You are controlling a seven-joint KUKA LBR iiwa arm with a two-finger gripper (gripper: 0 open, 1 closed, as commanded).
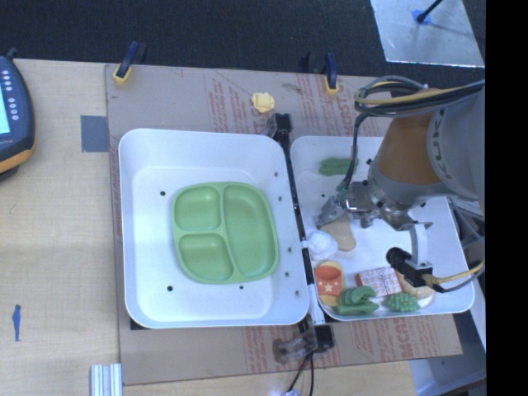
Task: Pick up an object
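Two white bins sit side by side on the desk (66,221). Right bin (462,299) has about seven small items along its front and left; arm bends low over it, end effector (342,209) near the cream lump (342,238). Left bin (140,213) has one green divided plate (224,232).

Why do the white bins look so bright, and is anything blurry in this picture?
Camera view: light from above washes out the left bin, nearly hiding its walls; the green divided plate stays crisp; the small items in the right bin look soft and hard to identify; the arm shades its bin's middle.
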